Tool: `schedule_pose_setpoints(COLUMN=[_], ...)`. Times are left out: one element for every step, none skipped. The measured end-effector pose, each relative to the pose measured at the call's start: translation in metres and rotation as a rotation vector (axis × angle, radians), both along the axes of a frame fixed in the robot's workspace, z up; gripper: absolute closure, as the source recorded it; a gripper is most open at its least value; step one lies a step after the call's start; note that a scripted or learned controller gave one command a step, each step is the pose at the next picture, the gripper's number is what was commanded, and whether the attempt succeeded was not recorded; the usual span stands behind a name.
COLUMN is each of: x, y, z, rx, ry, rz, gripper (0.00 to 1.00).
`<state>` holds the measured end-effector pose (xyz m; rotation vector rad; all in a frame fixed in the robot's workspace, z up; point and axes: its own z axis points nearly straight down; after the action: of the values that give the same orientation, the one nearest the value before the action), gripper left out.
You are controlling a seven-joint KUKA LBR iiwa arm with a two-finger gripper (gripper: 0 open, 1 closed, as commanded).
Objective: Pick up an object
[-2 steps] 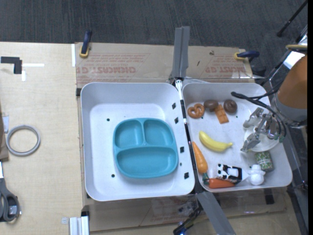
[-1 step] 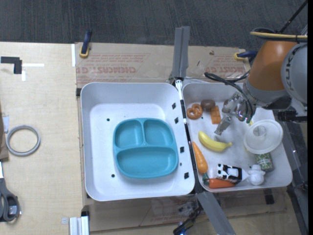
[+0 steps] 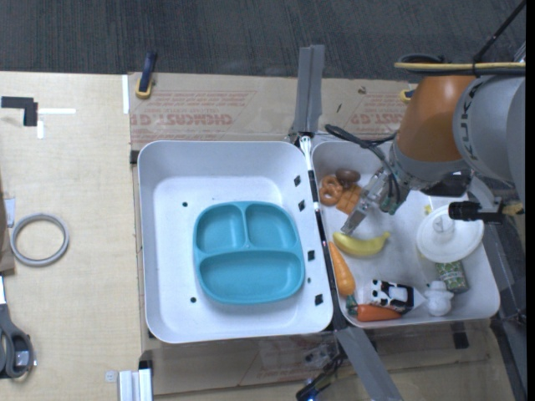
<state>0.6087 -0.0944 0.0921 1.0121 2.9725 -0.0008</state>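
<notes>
Glossy blue plastic plate (image 3: 248,253), matt wooden bench (image 3: 75,307)

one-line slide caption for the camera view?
End effector poised above a banana in the right bin; blue plate in the left.

Yellow banana (image 3: 361,243): lies flat, curved, near the right bin's left wall. Orange carrot (image 3: 339,270): lies along that wall. Second carrot (image 3: 376,312): lies flat at the near edge.

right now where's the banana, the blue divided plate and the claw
banana (image 3: 361,243): camera view, middle of its yellow curve, right bin
blue divided plate (image 3: 248,276): camera view, floor of its large compartment, left bin
claw (image 3: 358,220): camera view, between its fingertips, just above the banana
</notes>
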Motion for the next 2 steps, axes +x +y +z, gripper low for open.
schedule_pose_setpoints(x=[0.019,-0.033], y=[-0.077,-0.008], z=[0.001,0.0], rx=[-0.001,0.001], ry=[-0.003,0.001], rz=[-0.053,-0.208], gripper=[0.0,0.0])
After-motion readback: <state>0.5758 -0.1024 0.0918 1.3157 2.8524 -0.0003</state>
